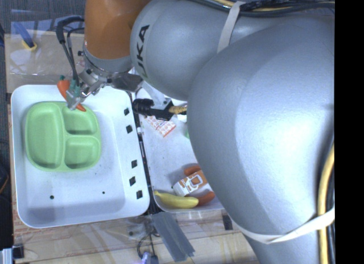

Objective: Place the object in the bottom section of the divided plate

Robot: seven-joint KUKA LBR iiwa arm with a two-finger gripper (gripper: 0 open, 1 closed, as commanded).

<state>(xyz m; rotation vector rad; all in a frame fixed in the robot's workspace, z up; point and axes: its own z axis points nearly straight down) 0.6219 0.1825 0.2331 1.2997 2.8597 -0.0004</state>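
Observation:
A light green divided plate [61, 136] lies in the left white bin [68, 206], with one long section on its left and two smaller ones on its right. My gripper [74, 95] hangs just over the plate's upper right rim. It is shut on a small orange carrot-like object [62, 86], whose ends stick out up-left and down-right of the fingers. The object's lower tip [81, 108] sits right above the plate's edge. The grey arm with its orange band [111, 18] covers the top and right of the view.
The right bin [165, 160] holds a yellow banana [176, 201], a white and orange packet [192, 183] and a red and white carton [160, 126]. The arm hides most of that bin. A row of black marks [134, 160] runs along the divider between the bins.

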